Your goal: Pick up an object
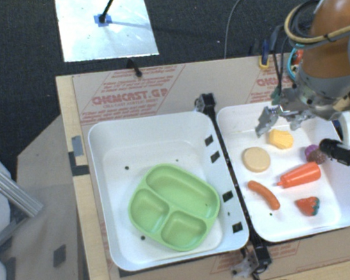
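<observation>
You can read "CHEMCAST" in red capitals, repeated across the brown paper-masked board (131,95) under the bins; following letters too blurred.

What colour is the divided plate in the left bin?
Light green, seen plainly in the camera view: the divided plate lies in the left bin.

From here I get bright, even overhead light. The white bins (160,128) look slightly washed out, and a metal sheet (105,23) at the top glares. Shadows are soft and short. Focus is a little soft throughout, grainy on the dark floor (3,63).
</observation>
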Controlling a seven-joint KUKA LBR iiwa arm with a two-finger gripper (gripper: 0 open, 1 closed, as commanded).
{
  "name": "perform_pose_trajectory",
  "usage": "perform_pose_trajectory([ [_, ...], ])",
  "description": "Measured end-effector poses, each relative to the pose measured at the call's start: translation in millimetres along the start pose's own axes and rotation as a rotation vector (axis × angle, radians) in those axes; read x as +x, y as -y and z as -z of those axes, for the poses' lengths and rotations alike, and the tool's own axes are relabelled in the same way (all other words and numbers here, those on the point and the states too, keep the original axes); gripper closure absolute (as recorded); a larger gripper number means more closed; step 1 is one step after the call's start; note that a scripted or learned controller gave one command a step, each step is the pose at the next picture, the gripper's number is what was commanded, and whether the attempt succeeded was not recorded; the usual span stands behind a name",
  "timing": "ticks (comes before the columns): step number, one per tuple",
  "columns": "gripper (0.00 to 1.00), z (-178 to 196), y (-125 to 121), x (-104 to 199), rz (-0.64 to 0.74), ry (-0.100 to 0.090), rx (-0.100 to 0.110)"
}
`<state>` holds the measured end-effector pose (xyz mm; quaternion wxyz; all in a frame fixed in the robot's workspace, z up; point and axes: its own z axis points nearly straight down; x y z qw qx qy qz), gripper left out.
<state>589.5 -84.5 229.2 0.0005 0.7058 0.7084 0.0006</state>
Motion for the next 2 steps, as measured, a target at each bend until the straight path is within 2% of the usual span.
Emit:
perform_pose_trajectory([
  [1, 1.0, 11, -1, 0, 0.003, 0.0, -0.003],
  [2, 1.0, 61, 28, 108, 0.007, -0.002, -0.002],
])
